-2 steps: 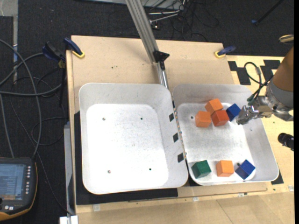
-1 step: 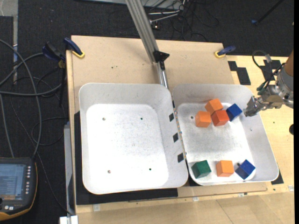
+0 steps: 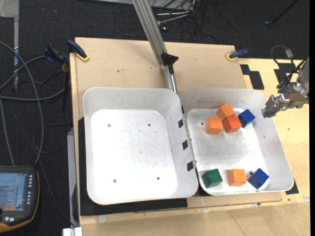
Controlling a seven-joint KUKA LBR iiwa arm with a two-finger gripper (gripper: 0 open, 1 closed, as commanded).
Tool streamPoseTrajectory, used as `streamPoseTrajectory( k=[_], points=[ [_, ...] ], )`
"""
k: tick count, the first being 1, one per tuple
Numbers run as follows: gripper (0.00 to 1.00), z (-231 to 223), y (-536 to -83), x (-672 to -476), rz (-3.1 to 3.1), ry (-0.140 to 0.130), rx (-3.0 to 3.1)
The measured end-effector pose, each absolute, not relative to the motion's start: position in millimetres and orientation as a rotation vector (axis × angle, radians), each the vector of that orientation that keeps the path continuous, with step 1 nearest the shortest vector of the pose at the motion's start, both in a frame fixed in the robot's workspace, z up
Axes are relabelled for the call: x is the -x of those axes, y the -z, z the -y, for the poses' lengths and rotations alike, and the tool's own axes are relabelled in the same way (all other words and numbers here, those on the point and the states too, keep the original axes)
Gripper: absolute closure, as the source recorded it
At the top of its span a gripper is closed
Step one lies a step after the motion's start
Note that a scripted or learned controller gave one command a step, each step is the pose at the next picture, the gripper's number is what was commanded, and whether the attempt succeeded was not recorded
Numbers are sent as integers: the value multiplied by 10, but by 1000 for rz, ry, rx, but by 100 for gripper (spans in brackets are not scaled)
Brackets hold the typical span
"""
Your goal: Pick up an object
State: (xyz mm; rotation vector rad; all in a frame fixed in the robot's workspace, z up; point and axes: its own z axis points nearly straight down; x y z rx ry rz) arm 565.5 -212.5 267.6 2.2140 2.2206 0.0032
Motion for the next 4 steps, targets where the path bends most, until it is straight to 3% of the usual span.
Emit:
streamPoseTrajectory(
  k=[1, 4],
  points=[
    [100, 1591, -2680, -5764, -2231, -3, -2211],
    [100, 21, -2580, -5705, -2233, -2, -2213]
  ],
)
